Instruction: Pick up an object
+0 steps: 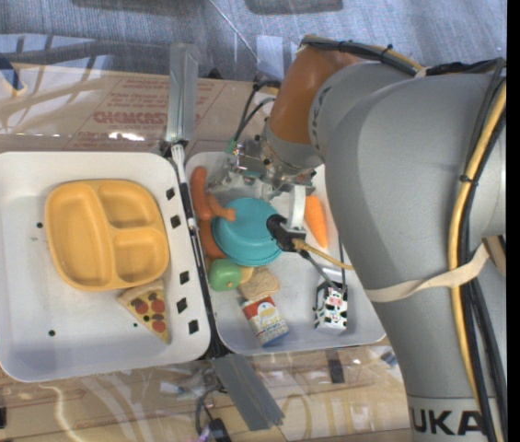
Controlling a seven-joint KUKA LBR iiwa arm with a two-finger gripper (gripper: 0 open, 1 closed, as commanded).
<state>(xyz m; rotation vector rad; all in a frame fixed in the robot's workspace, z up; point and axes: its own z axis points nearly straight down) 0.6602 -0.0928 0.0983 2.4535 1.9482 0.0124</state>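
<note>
Fingers state: cannot tell, hidden in wrist clutter; gripper (258,175) low over right bin (352,334), just above teal lidded pot (246,231); nothing visibly held, pick judged not yet done; orange sausage (204,196), carrot (316,221), green fruit (225,273), small carton (265,319), cow-print box (331,308) nearby; left bin (6,274): glossy yellow divided tray (105,233), flat pizza slice (149,309).

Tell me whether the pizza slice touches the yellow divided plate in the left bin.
Touching. In the camera view the pizza slice has its crust edge pressed along the lower right rim of the yellow divided plate, with no white bin floor between them.
</note>
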